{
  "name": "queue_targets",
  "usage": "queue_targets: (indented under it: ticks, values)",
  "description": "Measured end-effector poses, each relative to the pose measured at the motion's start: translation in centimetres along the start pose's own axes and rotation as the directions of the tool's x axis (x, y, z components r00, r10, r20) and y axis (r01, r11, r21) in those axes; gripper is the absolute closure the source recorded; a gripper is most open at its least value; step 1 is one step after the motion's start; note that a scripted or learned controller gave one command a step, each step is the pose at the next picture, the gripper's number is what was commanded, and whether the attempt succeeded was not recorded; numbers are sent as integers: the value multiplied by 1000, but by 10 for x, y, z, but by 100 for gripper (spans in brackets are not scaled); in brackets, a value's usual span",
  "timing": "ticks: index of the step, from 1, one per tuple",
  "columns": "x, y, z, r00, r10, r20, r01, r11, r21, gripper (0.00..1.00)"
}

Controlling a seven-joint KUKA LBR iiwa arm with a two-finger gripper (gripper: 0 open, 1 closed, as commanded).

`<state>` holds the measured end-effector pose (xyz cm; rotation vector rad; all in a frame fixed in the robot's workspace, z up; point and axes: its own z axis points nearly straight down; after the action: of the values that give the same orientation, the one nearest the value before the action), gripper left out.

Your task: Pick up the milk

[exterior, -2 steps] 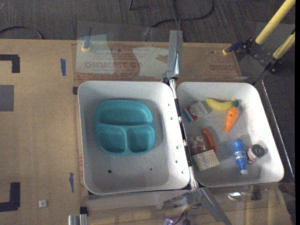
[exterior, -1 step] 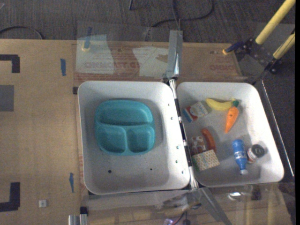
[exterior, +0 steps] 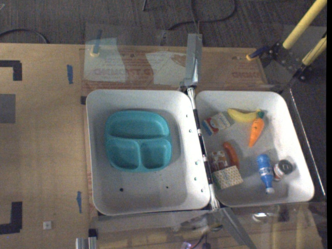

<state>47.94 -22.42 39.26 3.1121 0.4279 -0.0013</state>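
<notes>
The milk [exterior: 218, 122] is a small white carton with red and blue print. It lies on its side near the back left of the right bin [exterior: 298, 154], close to the divider between the bins. A yellow banana [exterior: 244, 115] lies just to its right, with an orange carrot [exterior: 256, 131] beyond that.
The right bin also holds a red sausage [exterior: 231, 153], a small dark box [exterior: 219, 161], a patterned box [exterior: 227, 177], a blue bottle [exterior: 265, 173] and a can [exterior: 284, 167]. A teal divided plate [exterior: 138, 140] sits in the left bin [exterior: 98, 154]. Yellow poles [exterior: 306, 19] stand at back right.
</notes>
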Motion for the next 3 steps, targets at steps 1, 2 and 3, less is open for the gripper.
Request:
queue_targets:
  ticks: [1,2,3]
  values:
    - [1,-2,5,999,-37,1,37,999,2,100]
    - [84,14,-42,1000,19,0,-19,1000,0,100]
    - [19,4,-26,999,32,1,-32,999,2,100]
